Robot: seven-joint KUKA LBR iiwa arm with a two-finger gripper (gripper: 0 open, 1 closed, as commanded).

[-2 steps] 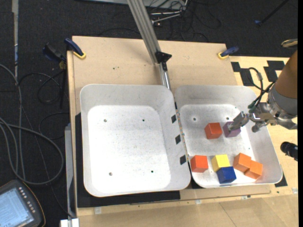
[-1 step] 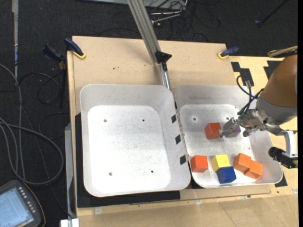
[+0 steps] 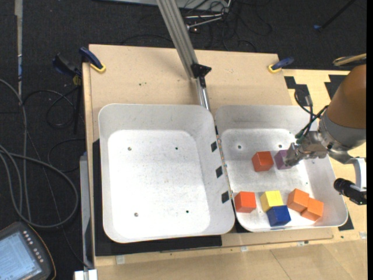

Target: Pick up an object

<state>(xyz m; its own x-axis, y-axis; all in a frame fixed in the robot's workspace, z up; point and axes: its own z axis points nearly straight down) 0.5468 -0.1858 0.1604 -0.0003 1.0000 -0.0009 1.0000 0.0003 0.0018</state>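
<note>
The arm [image 3: 349, 107] reaches in over the right bin [image 3: 250, 130], and its end effector [image 3: 291, 155] sits low at a small purple block [image 3: 281, 158], touching it or very nearly. Whether the end effector is released or clenched cannot be told from this angle, nor whether the block is truly gripped. The purple block lies toward the middle of the right bin, just beside an orange-red cube [image 3: 263, 161] on its left.

To do this step well, the end effector should be centred over the purple block, so that it closes on two opposite faces and does not nudge the cube alongside. A straight, slow lift would then show whether the grip is sound. The other blocks, among them a yellow one [image 3: 271, 199] and a blue one [image 3: 279, 215], lie near the front wall, well clear of the work. The left bin [image 3: 151, 174] shares the worktop [image 3: 151, 77]
</note>
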